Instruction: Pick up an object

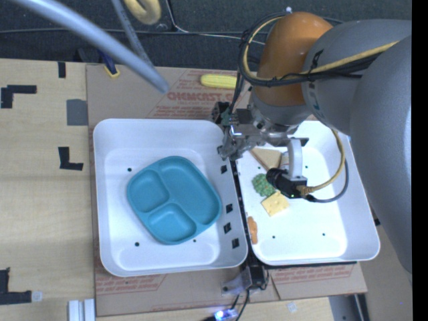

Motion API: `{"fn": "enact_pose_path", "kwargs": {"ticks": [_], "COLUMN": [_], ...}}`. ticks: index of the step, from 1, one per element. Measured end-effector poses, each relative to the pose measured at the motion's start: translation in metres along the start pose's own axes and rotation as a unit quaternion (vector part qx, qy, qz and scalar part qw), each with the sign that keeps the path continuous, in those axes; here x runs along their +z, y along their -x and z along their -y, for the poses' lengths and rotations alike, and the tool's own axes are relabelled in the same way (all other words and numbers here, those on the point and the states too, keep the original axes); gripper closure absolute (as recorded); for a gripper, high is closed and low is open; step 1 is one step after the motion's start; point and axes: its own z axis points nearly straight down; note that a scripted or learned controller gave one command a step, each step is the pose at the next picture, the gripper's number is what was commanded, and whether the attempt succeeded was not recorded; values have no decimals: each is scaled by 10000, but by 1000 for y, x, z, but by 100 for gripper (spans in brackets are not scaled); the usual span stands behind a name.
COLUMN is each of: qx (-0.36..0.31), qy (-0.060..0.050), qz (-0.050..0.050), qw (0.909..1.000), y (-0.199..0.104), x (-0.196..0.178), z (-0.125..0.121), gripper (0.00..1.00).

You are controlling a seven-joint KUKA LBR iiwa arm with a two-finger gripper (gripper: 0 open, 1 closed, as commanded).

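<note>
The grey arm (374,112), with its orange band (294,52) uppermost, reached in from the right and hung over the upper half of the right bin (321,246). Its pincer (227,146) sat low at the wall where the two white bins met, near their far corner; from above its state could not be told, and nothing was seen held in it. The loose things lay in the right bin's left half. A tan wedge (266,156) lay just beside the pincer, partly under the wrist. Below it lay a green piece (263,184), possibly toy broccoli, and a yellow wedge (275,204) lay just beside that. A small orange piece (252,229) lay apart from them, close against the bin's left wall. The left bin (107,132) held a blue divided plate (174,199) with three compartments, lying flat near the middle and turned at a slant. Both bins stood on a sheet of cardboard (194,95) with red print, spread over the wooden tabletop (40,199). A long yellow item (217,81) lay on the cardboard beyond the bins.
</note>
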Motion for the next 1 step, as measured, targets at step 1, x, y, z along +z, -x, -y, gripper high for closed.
{"fn": "enact_pose_path", "kwargs": {"ticks": [1], "qx": [-5], "qy": [6], "qz": [-5], "qw": [10000], "y": [-49], "x": [-4], "z": [-24], "gripper": [100]}}
